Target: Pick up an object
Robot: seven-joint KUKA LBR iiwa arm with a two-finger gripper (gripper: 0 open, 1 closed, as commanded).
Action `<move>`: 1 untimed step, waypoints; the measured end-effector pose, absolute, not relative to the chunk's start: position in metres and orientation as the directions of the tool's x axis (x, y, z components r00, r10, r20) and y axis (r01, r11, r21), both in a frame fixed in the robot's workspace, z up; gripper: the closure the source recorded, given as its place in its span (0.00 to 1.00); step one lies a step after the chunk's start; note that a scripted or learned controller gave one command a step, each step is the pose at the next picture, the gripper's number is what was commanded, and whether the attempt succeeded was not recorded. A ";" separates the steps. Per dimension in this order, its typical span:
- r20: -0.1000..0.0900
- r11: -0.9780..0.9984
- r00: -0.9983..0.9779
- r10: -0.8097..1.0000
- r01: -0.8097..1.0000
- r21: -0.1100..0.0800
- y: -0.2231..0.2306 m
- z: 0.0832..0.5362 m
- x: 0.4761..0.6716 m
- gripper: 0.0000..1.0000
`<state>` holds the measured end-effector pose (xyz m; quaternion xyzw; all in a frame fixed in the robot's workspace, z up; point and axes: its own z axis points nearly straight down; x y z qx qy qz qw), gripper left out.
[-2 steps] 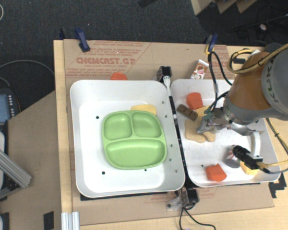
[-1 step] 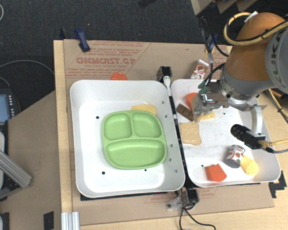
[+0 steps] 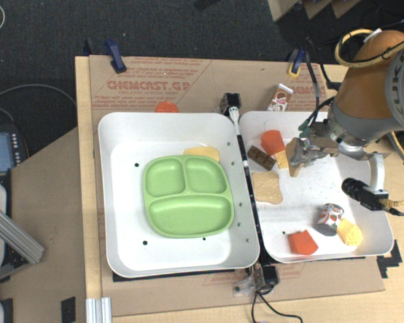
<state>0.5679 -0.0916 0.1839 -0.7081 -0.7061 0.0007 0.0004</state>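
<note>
A green divided plate (image 3: 186,196) lies in the middle of the left white bin (image 3: 118,180). The bins sit on a brown cardboard sheet (image 3: 148,79) printed with red lettering, held by blue clamps (image 3: 114,56) at the frame's upper edge.

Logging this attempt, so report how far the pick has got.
Done: the gripper is down in the right bin, beside the orange block and brown bar. In hand: nothing visibly held. Left: grasp and lift an object.
</note>
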 end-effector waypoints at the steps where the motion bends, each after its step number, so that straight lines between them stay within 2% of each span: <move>1: 0.000 -0.001 0.001 1.000 1.000 -0.001 -0.090 0.185 0.568 0.00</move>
